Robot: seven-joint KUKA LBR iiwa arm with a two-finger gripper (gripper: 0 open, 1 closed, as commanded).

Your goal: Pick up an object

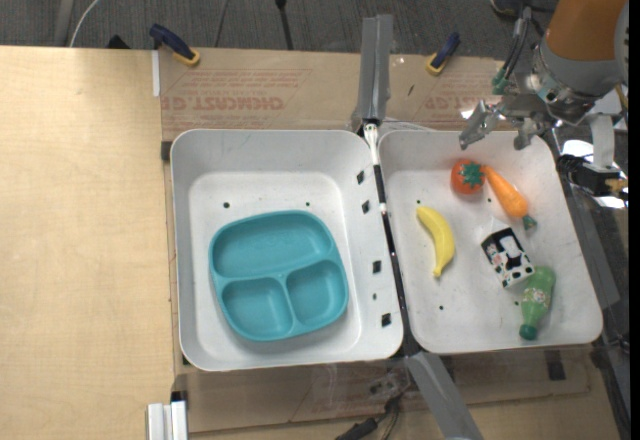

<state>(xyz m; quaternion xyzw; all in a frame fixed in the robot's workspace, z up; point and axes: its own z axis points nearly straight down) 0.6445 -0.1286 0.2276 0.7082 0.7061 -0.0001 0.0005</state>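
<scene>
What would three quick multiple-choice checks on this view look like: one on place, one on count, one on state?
1. Where does the banana lie?
A. right bin
B. left bin
C. on the bench

2. How many compartments has the teal tray?
A. two
B. three
C. five

3. How do the fingers of the gripper stand?
A. clamped on the carrot
B. clamped on the banana
C. spread, with nothing between them

Key: 1 A, it lies in the right bin beside the tomato. 2 B, one long section and two smaller ones. 3 C, they hang above the bin's far rim, apart from the carrot.
</scene>
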